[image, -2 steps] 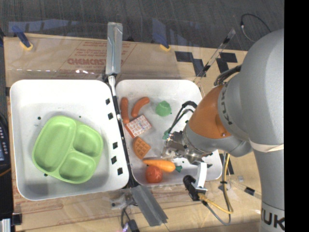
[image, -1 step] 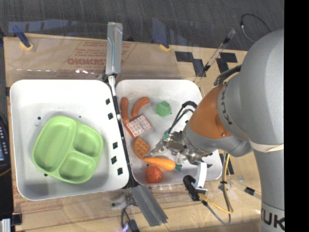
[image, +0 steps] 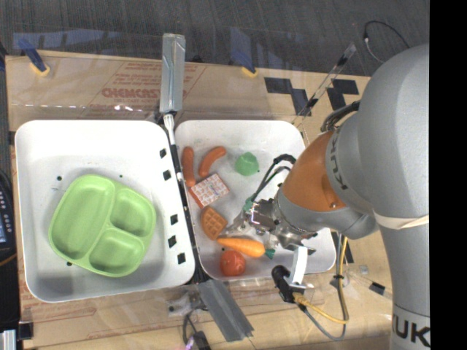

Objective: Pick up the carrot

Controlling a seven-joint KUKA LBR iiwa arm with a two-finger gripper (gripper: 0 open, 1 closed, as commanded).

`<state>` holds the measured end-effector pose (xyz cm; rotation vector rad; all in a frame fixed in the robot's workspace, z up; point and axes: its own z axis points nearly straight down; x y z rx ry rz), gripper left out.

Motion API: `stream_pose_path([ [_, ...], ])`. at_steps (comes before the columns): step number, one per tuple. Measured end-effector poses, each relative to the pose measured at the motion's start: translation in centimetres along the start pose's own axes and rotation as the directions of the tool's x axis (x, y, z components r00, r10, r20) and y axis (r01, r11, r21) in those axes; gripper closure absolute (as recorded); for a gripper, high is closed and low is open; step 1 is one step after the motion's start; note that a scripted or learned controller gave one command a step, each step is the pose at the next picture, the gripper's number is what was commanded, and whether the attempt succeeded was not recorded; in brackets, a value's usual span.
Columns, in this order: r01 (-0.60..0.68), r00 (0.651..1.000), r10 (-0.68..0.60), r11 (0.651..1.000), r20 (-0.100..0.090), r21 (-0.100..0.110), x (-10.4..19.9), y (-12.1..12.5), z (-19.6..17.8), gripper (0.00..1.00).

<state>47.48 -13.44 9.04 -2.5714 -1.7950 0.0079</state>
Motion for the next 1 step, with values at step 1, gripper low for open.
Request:
stream_pose_path([
  [1,0.002,1.0,-0.002,1.0,0.003,0.005,-0.12,-0.05,-0.75,1.0],
])
